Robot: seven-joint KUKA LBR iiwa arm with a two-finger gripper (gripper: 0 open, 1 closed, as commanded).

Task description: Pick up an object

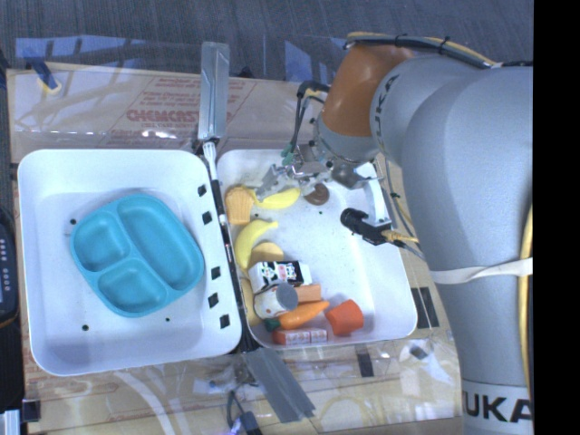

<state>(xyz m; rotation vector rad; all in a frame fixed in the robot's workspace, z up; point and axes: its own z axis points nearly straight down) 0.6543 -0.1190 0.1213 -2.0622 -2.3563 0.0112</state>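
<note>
Grey arm (453, 170) loomed nearest, reaching in from the right. Gripper (283, 178) sat low in right bin (399, 288), at the small banana (279, 198); couldn't tell whether the tool gripped it. Larger banana (252, 238), milk carton (281, 275), carrot (304, 314), orange cup (345, 317) lay nearer. Blue divided plate (136, 254) lay in left bin (54, 333)

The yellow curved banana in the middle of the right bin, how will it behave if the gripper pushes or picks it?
The yellow curved banana looks smooth, so two fingers may slip off. Its curve suggests it would pivot rather than slide straight. It lies against the white carton, which may get nudged.
</note>
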